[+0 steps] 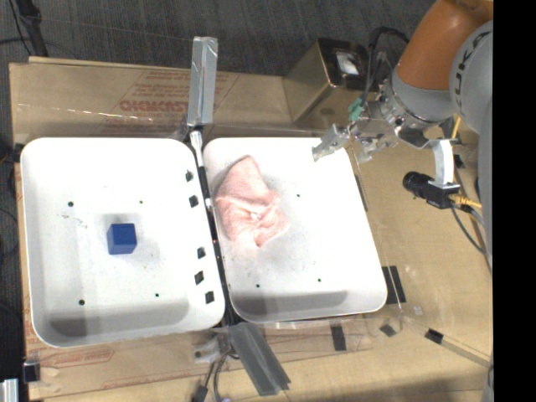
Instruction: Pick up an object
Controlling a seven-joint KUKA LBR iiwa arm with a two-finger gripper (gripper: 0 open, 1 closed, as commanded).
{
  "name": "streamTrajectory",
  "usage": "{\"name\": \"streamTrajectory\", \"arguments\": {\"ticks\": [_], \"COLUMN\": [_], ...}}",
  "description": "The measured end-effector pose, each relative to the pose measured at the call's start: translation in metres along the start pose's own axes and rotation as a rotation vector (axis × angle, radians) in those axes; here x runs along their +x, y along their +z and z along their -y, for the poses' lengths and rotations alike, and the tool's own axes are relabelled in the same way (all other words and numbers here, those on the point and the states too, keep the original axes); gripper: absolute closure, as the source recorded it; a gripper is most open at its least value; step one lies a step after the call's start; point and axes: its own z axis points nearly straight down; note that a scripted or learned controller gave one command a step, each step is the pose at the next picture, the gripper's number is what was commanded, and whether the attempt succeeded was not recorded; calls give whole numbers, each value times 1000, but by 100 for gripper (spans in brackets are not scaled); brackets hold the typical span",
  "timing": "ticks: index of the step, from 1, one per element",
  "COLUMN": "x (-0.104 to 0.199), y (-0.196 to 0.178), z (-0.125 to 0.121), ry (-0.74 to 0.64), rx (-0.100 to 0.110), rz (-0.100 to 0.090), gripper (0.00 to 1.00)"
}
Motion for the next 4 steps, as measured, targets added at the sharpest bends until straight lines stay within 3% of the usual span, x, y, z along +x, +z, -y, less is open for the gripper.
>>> {"name": "streamTrajectory", "arguments": {"ticks": [1,2,3,4], "x": [59,75,52,56], "y": [86,35,171,185], "z": [16,6,-11,38], "ry": [-63,130,118,-30], "rx": [0,-2,1,-5], "rz": [1,1,0,0], "gripper": [0,0,0,0]}}
